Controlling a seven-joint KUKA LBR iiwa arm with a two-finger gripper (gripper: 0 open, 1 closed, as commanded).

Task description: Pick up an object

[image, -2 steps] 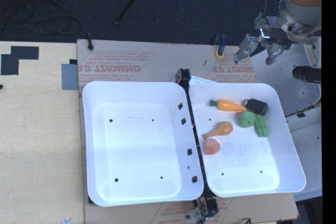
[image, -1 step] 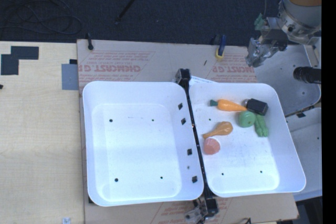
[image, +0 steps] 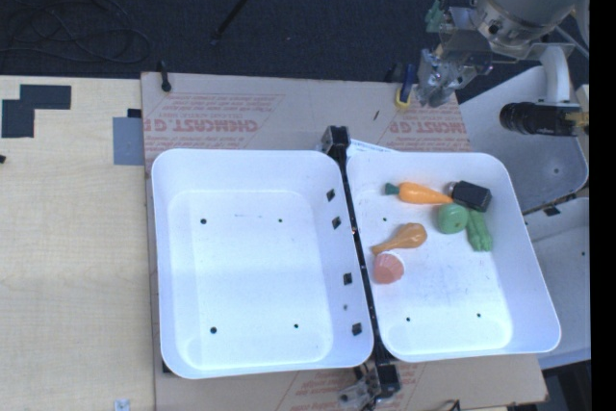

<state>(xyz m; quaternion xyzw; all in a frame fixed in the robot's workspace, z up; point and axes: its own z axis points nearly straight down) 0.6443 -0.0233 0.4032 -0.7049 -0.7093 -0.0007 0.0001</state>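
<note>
Camera view: arm enters from upper right; gripper [image: 430, 91] hangs above the cardboard behind the right bin [image: 525, 236], clear of its contents. Finger state cannot be told. Right bin holds a carrot [image: 421, 193], a black block [image: 472, 195] just beside it, green pieces [image: 466, 224], a tan drumstick [image: 402, 239] and a pink disc [image: 389, 270]. Left bin [image: 159, 236] adjoins.

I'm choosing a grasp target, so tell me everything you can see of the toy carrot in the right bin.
The carrot is a small orange toy with a green stem end, plastic-looking and smooth. It lies flat near the right bin's far wall, stem pointing left, tip toward the black block; whether they touch is unclear.
</note>
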